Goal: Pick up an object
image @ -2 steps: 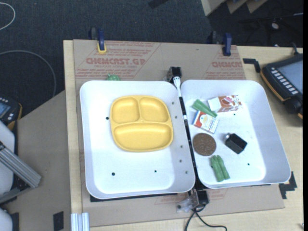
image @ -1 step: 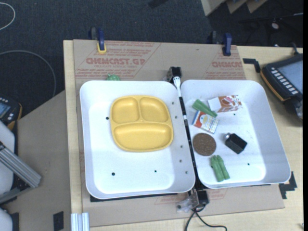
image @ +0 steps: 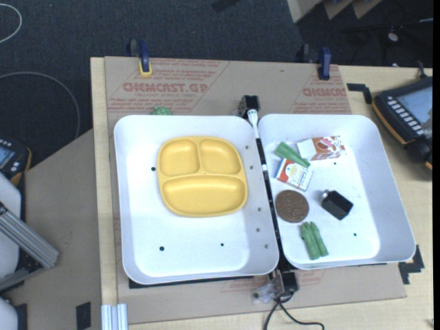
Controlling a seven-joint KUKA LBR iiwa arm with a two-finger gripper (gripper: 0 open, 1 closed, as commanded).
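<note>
The right bin holds several small objects. A green piece lies near its upper left, beside a red and white packet. Below them is a small red and white carton. A brown round disc sits at the bin's left side, with a black block to its right. Green pods lie near the front. The left bin holds a yellow divided tray.
Both bins rest on a brown board held by two blue clamps at the back. A small green item lies on the board behind the left bin. A handheld controller sits at the far right.
</note>
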